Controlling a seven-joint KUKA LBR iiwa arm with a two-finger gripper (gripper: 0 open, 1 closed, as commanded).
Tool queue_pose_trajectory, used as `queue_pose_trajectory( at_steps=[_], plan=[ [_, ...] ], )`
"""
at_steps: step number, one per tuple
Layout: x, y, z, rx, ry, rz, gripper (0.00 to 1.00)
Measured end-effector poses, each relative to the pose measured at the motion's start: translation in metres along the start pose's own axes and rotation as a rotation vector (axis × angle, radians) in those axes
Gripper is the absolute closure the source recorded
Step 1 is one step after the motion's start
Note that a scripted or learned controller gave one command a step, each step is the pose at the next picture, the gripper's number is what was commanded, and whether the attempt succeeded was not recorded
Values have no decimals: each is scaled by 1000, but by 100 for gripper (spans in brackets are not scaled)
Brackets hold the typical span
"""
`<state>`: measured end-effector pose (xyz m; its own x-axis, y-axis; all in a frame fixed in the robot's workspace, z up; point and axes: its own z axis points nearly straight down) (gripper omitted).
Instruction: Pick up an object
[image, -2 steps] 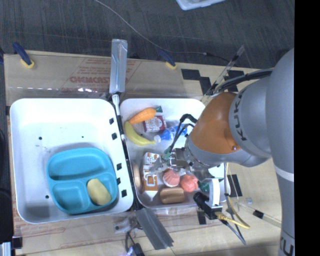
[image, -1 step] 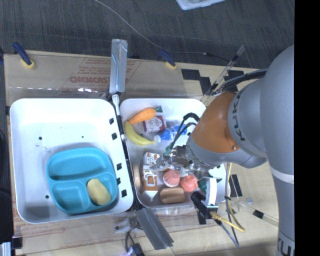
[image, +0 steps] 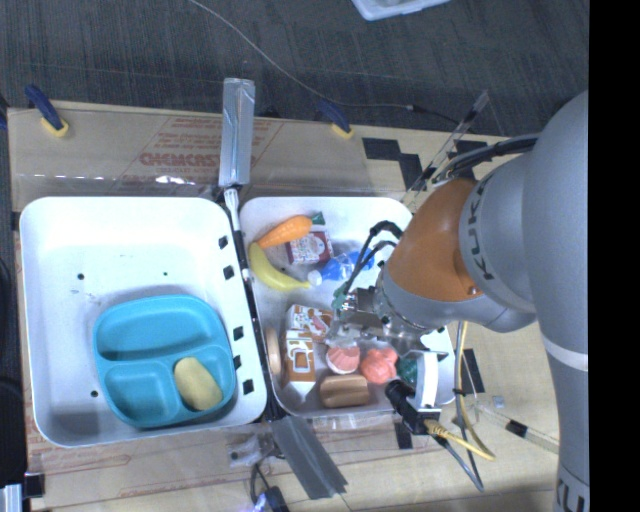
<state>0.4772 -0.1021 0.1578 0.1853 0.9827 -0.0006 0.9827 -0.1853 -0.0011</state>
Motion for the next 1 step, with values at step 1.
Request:
queue_pose_trajectory(
  at_steps=[1],
  plan=[
    [0, 0, 0, 0, -1, -1, 0]
  ],
)
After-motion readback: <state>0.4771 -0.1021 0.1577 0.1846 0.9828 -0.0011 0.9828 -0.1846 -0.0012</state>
